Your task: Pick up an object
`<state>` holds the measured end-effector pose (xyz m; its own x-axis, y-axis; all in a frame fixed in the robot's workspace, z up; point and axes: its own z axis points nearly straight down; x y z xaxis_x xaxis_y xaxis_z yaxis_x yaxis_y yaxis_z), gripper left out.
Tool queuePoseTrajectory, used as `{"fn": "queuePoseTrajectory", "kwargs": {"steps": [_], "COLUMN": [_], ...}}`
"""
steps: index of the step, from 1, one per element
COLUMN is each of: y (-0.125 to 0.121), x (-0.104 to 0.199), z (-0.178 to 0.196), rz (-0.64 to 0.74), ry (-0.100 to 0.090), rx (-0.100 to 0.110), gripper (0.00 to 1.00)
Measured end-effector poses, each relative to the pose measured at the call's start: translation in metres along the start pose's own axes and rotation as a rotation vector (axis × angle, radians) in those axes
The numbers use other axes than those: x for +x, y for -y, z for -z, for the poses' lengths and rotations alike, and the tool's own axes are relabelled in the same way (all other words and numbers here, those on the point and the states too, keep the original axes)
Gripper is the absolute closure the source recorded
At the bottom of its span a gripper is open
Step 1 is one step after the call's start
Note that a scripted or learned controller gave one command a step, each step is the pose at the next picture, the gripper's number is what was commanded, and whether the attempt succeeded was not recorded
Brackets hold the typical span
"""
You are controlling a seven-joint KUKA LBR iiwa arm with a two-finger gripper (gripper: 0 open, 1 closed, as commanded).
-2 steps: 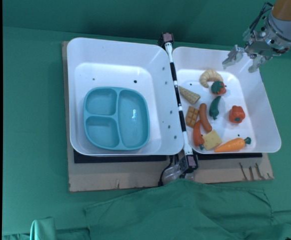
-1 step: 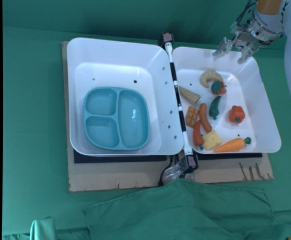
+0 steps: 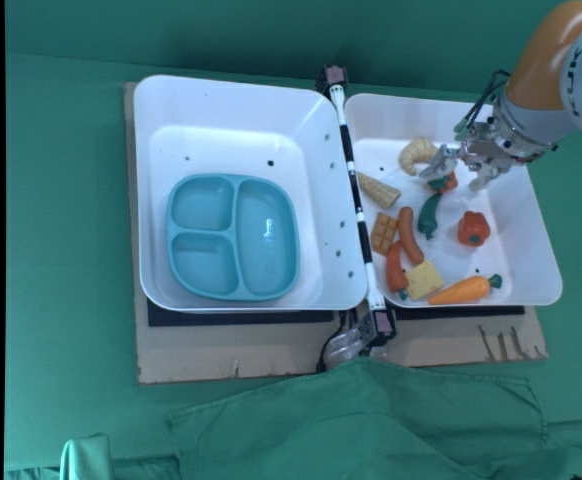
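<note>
My gripper (image 3: pixel 461 171) hangs over the back of the right bin (image 3: pixel 531 253), open, with its fingers spread and nothing between them. A small red item (image 3: pixel 450 181) lies in the bin right beside the left finger. A croissant (image 3: pixel 417 153) sits just left of the gripper. Below the gripper lie a green chili (image 3: pixel 430 214) and a red bell pepper (image 3: pixel 474 228). Further forward are a carrot (image 3: pixel 464 290), a yellow cheese block (image 3: pixel 423 280), two sausages (image 3: pixel 410 234) and a waffle (image 3: pixel 384 233).
The left bin (image 3: pixel 171 108) holds a teal divided plate (image 3: pixel 233 236). A tan wedge (image 3: pixel 377 189) lies near the black and white divider (image 3: pixel 356 203) between the bins. Green cloth covers the bench, bunched up at the front.
</note>
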<state>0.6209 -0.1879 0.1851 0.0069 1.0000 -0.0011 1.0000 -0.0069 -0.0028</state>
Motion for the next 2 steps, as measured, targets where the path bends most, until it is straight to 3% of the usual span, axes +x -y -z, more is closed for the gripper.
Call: {"fn": "queuePoseTrajectory", "kwargs": {"steps": [1, 2], "y": [0.013, 0.011], "x": [0.000, -0.002], "z": [0.000, 0.015], "rz": [0.003, 0.001], "ry": [0.005, 0.009], "rx": [-0.019, -0.028], "gripper": [0.00, 1.00]}}
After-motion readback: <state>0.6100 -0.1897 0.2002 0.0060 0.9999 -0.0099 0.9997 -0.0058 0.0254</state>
